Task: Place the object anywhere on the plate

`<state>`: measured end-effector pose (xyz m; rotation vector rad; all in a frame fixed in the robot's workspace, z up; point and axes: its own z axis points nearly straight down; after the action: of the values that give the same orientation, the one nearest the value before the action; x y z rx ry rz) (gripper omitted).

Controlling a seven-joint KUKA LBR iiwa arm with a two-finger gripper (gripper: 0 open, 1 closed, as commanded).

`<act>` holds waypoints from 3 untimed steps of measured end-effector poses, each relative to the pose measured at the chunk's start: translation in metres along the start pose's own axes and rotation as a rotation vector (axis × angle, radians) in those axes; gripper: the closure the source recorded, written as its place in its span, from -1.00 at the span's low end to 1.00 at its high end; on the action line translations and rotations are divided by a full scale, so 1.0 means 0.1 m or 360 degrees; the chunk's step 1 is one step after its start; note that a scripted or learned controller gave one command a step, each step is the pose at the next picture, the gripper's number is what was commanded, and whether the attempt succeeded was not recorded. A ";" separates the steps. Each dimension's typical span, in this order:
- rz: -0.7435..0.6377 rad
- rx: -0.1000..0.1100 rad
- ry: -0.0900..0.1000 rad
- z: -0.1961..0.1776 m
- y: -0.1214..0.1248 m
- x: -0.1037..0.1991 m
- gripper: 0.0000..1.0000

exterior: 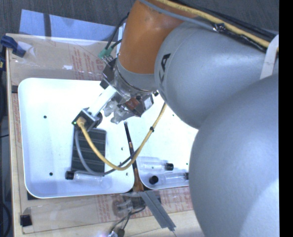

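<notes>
Hangs low over the upper middle of the left bin [38,132]: gripper [119,108], tucked under the orange band of the arm [220,83]. Cannot tell whether spread or closed (too much wrist hardware and shadow packed around it). Nothing visibly pinched.

Lies flat just below and left of it, towards the lower middle of that bin: dark ribbed slab [90,152], most likely the thing to move. Crosses its upper edge and curls along its right side: yellow cable [99,154].

Peeks out at lower centre, inside the right bin [178,130], under the bulk of the arm: rounded white rim [142,181], possibly the plate, though hard to confirm.

Risks from here, as judgement:
- Snagging the cable in a descent onto the slab, dragging the loop instead of lifting the piece.
- Slipping off a thin, flat, ridged piece: little height to bite on, so likely to come up with nothing.
- Nudging the clear tube [90,177] at the slab's lower end.
- Dropping short at the wall between the 2 bins, with the target largely hidden and already carrying 2 small clear items.
</notes>
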<state>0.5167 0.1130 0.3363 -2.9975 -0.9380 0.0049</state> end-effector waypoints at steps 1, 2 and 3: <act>0.0290 0.0005 -0.0006 1.27 0.19 -0.60 1.00; -0.0339 0.0001 0.0005 0.22 -0.29 -0.24 1.00; -0.0626 0.0006 -0.0009 1.95 0.12 0.39 1.00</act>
<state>0.5551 0.1252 0.1410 -2.7546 -1.5043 0.0150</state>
